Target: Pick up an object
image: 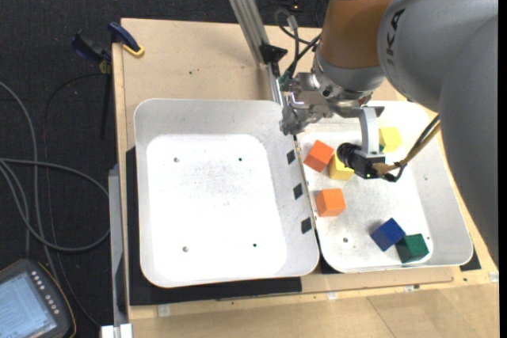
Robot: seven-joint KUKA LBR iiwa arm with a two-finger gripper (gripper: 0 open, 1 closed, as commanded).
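I see the tool [297, 116] low over the near-left corner of the right bin [444, 194], by the edge shared with the left bin [158, 123]. I cannot tell how it is set. In the right bin lie two orange blocks [318, 155] [330, 202], a yellow block [341, 168], another yellow one [389, 139], a blue block [387, 233] and a green block [413, 247] touching it.

One fixed camera above the bench [198, 51]; looks down at a slant; both bins [158, 170] in frame; arm [428, 20] enters from right.
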